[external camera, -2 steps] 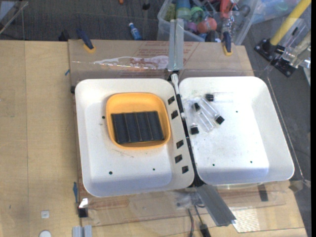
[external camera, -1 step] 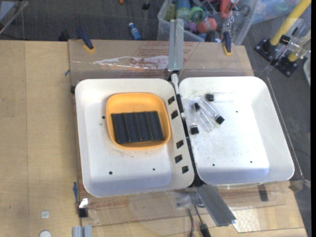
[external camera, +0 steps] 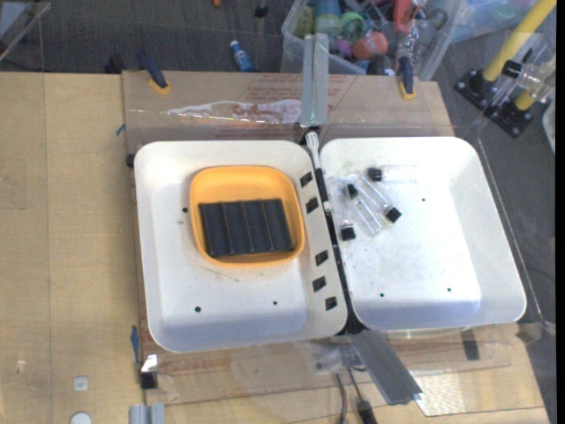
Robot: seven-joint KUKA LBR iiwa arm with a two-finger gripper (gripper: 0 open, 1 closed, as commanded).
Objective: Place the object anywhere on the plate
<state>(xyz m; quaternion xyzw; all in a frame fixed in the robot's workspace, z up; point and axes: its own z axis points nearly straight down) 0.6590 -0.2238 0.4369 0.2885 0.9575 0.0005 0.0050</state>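
A dark ribbed slab (external camera: 245,227) lies flat in the well of the orange plate (external camera: 205,184), its long side running left to right, inside the rim on every side. It has four or five ridges across its top and no label I can make out. The plate sits in the left bin (external camera: 168,299), towards the back and centre, with bare white floor around it.

Whether the gripper is apart or together I cannot tell.

Down the seam where the two bins meet runs a row of small black tabs (external camera: 316,232). Just past it, in the right bin (external camera: 441,263), a loose cluster of clear tubes with black caps (external camera: 369,203) lies in the back left corner, some touching or crossing one another. They are too small to count with any certainty. The floor of that bin is speckled with small dark marks.

Behind the bins a brown sheet (external camera: 221,95) is covered with clear film, and faint reddish print runs along it, too blurred to read. A blue clamp (external camera: 157,79) grips its left end and another (external camera: 406,79) its right. A grey metal bar (external camera: 315,82) stands at the back of the seam.

Beyond the wooden bench (external camera: 62,237), on the floor, a clear crate (external camera: 371,16) is heaped with bright toys. A yellow pole (external camera: 521,29) slants at the far right.
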